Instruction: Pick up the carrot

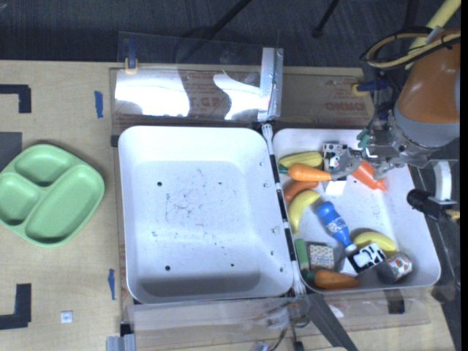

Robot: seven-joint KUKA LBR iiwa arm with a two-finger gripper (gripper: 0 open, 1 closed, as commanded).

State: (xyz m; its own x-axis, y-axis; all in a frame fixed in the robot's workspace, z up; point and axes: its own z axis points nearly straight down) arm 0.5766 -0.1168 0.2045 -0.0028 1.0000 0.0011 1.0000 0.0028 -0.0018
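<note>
Several orange carrots lie in the right bin point(420, 229). One carrot point(308, 172) rests near the bin's far left corner, just under a yellow banana point(300, 159). Another carrot point(371, 177) lies slanted directly beside and partly under my gripper point(346, 162), which is down low in the far part of the bin. A third carrot point(336, 278) lies along the near wall. An orange piece point(293, 189) sits by the left wall. The wrist hides whether anything is in the gripper.
The right bin also holds a blue bottle point(333, 221), two more bananas point(303, 205) point(374, 240), a small patterned packet point(320, 254) and a can point(395, 268). The left bin point(197, 210) adjoins it. A green divided plate point(50, 194) lies on the bench at the left.
</note>
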